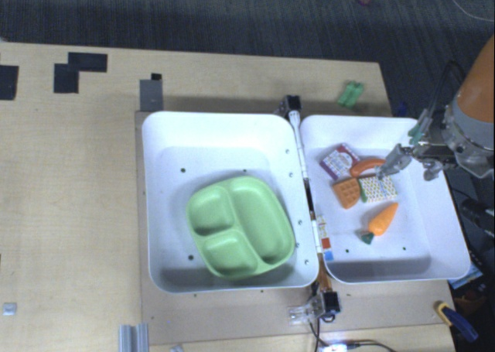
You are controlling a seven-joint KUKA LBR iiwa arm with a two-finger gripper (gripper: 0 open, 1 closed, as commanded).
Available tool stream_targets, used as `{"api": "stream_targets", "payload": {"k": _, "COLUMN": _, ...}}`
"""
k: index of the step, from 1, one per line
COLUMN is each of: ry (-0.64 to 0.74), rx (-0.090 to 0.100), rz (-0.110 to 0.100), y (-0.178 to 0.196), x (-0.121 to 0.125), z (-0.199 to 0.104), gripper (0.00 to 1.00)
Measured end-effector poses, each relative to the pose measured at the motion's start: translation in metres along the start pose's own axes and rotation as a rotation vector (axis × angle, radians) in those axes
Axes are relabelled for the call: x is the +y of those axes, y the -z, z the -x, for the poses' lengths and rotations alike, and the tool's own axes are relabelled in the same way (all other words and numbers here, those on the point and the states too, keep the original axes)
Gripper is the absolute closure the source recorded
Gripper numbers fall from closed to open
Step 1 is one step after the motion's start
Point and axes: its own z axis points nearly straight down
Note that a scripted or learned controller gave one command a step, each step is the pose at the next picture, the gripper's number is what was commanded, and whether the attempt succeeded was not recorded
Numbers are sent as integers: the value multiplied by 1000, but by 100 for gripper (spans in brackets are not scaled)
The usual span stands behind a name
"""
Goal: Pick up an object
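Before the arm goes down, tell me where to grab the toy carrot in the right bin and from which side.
Grip the carrot across its orange body, near the middle, coming straight down. It lies flat and slanted, green top toward the bin's near side, apart from the other toys, so there is probably room for the end effector on both long sides.

Pale wooden bench, dark grey carpet floor

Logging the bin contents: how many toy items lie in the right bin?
4: purple packet, orange waffle, carrot, and a patterned card by the gripper. More may be hidden.
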Motion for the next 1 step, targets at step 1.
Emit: {"api": "stream_targets", "payload": {"k": 1, "ry": -3, "rx": 1, "rz": -4, "y": -164, "x": -35, "z": 10, "gripper": 0}}
